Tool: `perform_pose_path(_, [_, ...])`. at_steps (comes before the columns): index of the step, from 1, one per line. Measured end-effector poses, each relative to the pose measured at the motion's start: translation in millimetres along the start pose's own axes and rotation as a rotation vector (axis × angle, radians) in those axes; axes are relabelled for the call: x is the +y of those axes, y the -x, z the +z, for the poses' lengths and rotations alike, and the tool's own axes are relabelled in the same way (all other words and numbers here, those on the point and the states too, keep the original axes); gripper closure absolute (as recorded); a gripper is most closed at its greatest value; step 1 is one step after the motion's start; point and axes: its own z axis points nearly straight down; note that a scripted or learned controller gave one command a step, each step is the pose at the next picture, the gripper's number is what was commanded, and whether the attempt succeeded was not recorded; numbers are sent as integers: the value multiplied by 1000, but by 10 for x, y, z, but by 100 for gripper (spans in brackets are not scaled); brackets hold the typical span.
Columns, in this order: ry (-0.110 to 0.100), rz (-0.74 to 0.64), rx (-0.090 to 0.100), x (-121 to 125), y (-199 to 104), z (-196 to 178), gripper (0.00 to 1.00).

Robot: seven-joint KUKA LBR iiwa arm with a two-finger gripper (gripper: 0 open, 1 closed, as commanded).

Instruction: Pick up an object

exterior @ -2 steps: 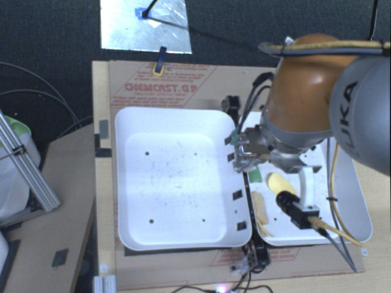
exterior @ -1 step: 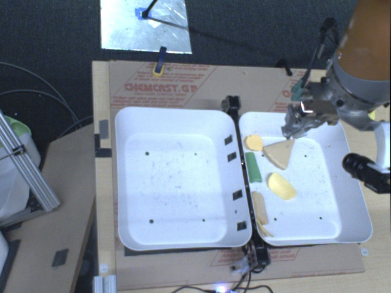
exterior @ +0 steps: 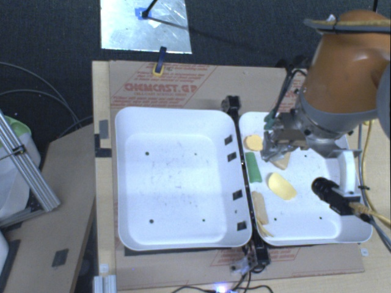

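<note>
Gripper [exterior: 276, 152] sat low over the right bin [exterior: 317, 224], near its far-left corner. It read as a dark, bunched shape under the grey wrist. Whether it was apart or together could not be told from this angle, nor whether it had anything in its grasp. A tan scrap [exterior: 282, 162] poked out just below the gripper, its upper part covered; touching or apart could not be made out. Just beside the gripper, toward the bin's left wall, lay a yellow disc [exterior: 253, 143]. Nearer the camera, a green stick [exterior: 252, 167] lay along that same wall, with a yellow oval [exterior: 281, 187] near it toward the bin's middle, clear of the stick. A beige strip [exterior: 261, 207] lay against the left wall at the near end, its tip blurred into the rim. The arm's orange band [exterior: 348, 54] bulked large above the wrist, cut off at the top and right and hiding the bin's far-right corner. The left bin [exterior: 125, 182] stood alongside, rims touching, with black clips [exterior: 232, 104] on the seam between them; only small dark dots marked its floor. Both bins rested on a cardboard sheet [exterior: 183, 78] with red lettering, partly legible. Beyond it lay a silvery sheet [exterior: 145, 17], and at the cardboard's far edge a small blue-and-yellow clamp [exterior: 160, 61]. A metal frame [exterior: 27, 173] at the far left was cut off.
</note>
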Motion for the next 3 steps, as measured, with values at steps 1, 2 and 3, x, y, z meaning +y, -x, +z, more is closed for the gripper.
perform_pose_path(1, [14, -5, 3, -26, -228, -719, 100])
perform_pose_path(2, [5, 4, -1, 503, 252, -206, 100])
perform_pose_path(3, [8, -8, 4, 36, -248, -453, 100])
